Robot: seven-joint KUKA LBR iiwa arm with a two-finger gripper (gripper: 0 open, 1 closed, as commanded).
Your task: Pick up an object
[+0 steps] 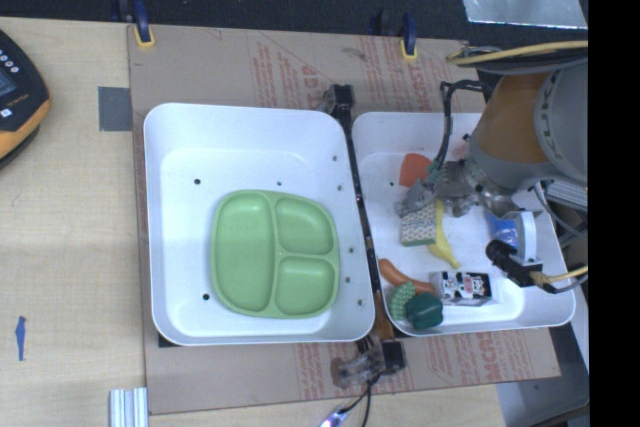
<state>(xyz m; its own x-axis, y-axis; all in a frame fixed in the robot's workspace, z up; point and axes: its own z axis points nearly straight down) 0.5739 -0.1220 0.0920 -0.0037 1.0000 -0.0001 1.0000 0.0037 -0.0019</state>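
Hovering low over the right bin (560,315), end effector (428,197) just above the checkered block (420,229), with a red piece (413,167) close behind it and a yellow strip (444,241) touching the block's right side. Cannot tell how far open or whether anything is held; hidden by the wrist from this slant. Nothing visibly lifted.

Crowded pickings, all in that bin: block, strip and red piece bunched under the tool, a carrot (395,271) and a green cap (422,312) near the front-left corner, a small box (463,287) beside them, a blue piece (508,235) further right. Left bin (165,215) carrying just a green tray (275,255), well apart from the arm.

Likely troubles from here:
- Closing on two things at once, block and strip lying in contact, and losing both on the lift.
- Landing between block and red piece and closing on air.
- Pushing the block sideways instead of gripping it, given its tilt against its neighbours.
- Nudging things toward the bin wall, where a later grasp gets harder.
- Snagging the loose cables by the wrist on the blue piece or box while rising.
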